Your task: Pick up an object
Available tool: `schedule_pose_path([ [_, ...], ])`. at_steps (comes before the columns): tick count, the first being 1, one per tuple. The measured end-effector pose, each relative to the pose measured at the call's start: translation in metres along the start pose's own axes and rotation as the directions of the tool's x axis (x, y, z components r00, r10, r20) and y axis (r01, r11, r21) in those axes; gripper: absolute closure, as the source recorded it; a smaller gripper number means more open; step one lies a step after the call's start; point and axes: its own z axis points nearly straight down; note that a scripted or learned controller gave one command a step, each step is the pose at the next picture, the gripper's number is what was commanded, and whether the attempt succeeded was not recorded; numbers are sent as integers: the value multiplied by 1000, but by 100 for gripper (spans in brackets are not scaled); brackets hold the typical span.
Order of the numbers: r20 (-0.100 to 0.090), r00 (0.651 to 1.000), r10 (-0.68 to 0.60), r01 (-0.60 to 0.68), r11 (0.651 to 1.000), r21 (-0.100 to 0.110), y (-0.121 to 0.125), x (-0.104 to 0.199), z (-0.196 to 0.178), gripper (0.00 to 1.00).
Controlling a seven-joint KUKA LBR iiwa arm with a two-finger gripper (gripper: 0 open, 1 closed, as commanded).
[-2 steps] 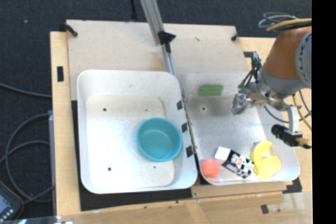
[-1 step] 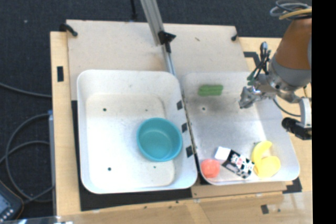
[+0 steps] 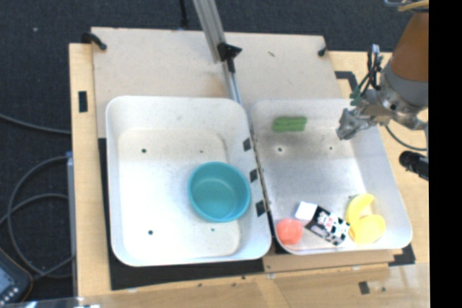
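Note:
My gripper [image 3: 349,128] hangs over the far right part of the right bin [image 3: 317,169], its tip pointing down and left. A green oblong object [image 3: 289,124] lies to the gripper's left near the bin's far wall. Along the near wall sit an orange-red ball [image 3: 289,231], a small black-and-white box [image 3: 322,221] and a yellow cup-like object [image 3: 364,217]. Nothing shows between the gripper's tips.
The left bin [image 3: 144,155] holds a teal bowl [image 3: 219,191] near its right wall. A slanted metal post [image 3: 206,3] rises behind the bins. The bench edge and cables lie to the left.

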Motion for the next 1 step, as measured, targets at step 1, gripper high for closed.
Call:
schedule_pose_path([
  [1, -1, 1000, -3, 3, 1000, 5, -11, 55, 8, 100],
])
